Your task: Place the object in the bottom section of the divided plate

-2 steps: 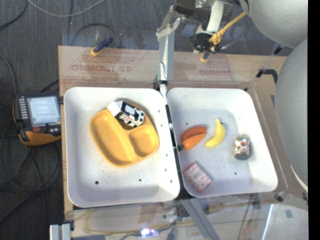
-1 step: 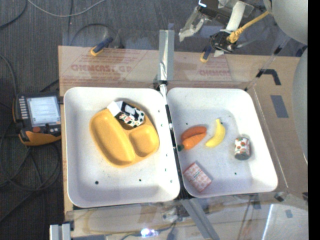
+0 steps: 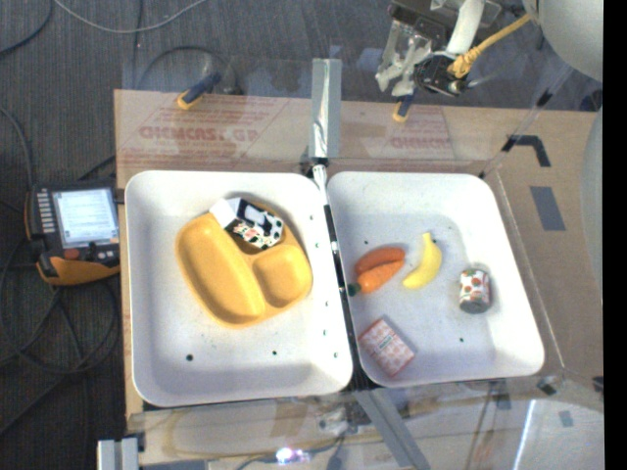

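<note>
Grey arm's pincer (image 3: 407,67) hovers, apparently beyond bins

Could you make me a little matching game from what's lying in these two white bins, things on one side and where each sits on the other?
Things:
1. yellow divided plate
2. banana
3. small can
4. pink packet

Places:
A. right bin, nearest its right wall
B. left bin
C. right bin, near the front edge
D. right bin, just right of the carrot

Pairs: 1-B, 2-D, 3-A, 4-C
</note>
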